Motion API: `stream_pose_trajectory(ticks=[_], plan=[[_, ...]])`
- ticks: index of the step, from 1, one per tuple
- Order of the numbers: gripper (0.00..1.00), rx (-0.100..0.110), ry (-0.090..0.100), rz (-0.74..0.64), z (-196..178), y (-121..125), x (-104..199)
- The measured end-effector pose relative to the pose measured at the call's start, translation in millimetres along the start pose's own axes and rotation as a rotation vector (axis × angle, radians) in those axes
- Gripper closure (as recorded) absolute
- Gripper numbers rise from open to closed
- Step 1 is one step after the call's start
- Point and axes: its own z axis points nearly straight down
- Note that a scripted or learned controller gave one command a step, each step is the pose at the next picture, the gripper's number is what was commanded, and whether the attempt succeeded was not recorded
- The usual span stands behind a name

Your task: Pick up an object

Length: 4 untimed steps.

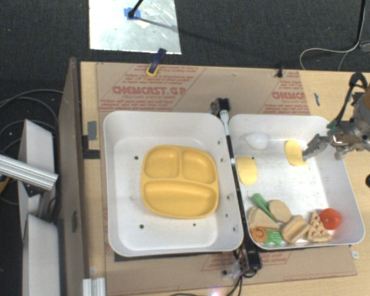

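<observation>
Gripper (312, 145) just right of yellow piece (294, 152), touching it; open/closed unclear.

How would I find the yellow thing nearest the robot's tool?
Look in the right bin, along its far side. Beside a white egg-like piece lies a small yellow piece, right at the tool. The other yellow piece sits lower, against the divider.

Dark carpet floor (31, 36) surrounds a cardboard-covered bench (191, 85).

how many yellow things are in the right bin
2: one yellow piece lies near the bin's left wall, the other sits toward the far side, beside the gripper. The heap might hide more.
</observation>
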Motion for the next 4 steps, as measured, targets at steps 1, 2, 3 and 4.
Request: stream_pose_trajectory(ticks=[1, 2, 3, 4], plan=[[0.0, -0.004, -0.003, -0.003, 85, 60, -30], [0.0, -0.001, 0.0, -0.005, 143, 91, -9], [1.0, -0.005, -0.002, -0.005, 129, 92, -11], [1.0, 0.005, 0.0, 0.005, 127, 27, -30]])
